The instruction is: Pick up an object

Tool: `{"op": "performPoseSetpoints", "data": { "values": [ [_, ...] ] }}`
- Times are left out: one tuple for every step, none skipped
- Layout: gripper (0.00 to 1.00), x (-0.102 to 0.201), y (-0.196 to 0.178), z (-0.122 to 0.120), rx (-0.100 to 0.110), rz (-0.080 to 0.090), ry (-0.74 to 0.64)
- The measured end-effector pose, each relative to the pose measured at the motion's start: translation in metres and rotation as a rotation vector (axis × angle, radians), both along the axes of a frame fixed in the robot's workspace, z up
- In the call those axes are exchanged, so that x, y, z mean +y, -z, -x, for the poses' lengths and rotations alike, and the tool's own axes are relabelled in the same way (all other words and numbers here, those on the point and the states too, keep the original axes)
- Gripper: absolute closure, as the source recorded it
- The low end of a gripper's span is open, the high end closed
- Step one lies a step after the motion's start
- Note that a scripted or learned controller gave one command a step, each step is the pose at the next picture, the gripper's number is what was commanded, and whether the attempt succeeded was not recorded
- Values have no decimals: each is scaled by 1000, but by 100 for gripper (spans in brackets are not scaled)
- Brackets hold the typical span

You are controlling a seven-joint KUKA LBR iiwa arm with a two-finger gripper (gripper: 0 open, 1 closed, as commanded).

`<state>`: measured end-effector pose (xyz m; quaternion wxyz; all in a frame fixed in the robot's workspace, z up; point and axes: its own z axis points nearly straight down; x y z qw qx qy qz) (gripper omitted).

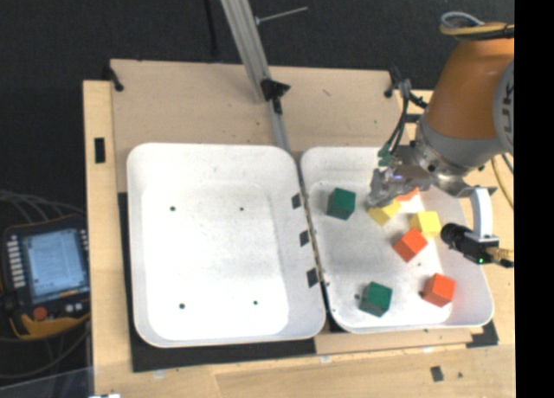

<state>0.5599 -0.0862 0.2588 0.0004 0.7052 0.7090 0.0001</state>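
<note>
**Operator:** Where are you seeing the gripper, and is it carrying anything?

**Observer:** You're looking at the gripper [387, 187] hanging low in the upper part of the right bin [346, 161], with the arm [467, 98] reaching in from the right. It's sitting directly over a yellow block [382, 212] — the block is poking out just below the tool. Whether the tool is clenched or released, I cannot tell; the wrist is covering that part.

**Operator:** So is the pick done?

**Observer:** I'm judging it as not done. The yellow block is looking as though it's lying on the bin floor, and nothing is showing lifted clear — you're at the reach-and-close stage at best. Closing on a block and raising it is what's left.

**Operator:** What else is lying in there?

**Observer:** You're seeing a green block [341, 203] just to the left of the gripper, a second yellow block [428, 221] to its right, an orange block [410, 244] below that, a red-orange block [439, 289] near the lower right corner, and another green block [376, 298] near the bottom edge. The left bin [216, 163] is sitting beside it, touching along the middle.
</note>
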Motion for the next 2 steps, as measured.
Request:
{"op": "performPoseSetpoints", "data": {
  "values": [
    [100, 46, 11, 22, 1, -1, 0],
    [100, 89, 12, 28, 1, -2, -1]
  ]
}}
